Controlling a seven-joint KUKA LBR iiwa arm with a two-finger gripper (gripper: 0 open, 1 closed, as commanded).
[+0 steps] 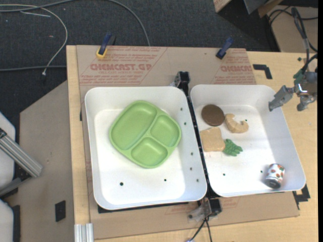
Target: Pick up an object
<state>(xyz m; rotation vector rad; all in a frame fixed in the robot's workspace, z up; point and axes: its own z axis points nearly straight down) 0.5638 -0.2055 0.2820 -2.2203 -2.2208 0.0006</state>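
The right bin (290,140) holds several small objects. A brown round disc (213,115) lies at its upper left, with a tan curved piece (236,124) beside it. Below them are a tan square block (212,139) and a small green leafy item (232,148). A small silver and white object with red spots (274,175) rests in the bin's lower right corner. My gripper (291,102) hangs over the bin's upper right corner, open, with nothing between its fingers. It is well apart from all the objects.
The left bin (96,135) holds a green divided plate (145,133). A black clamp (182,78) sits between the bins at the back. Blue clips (105,44) hold the cardboard sheet under the bins. Cables lie on the dark floor behind.
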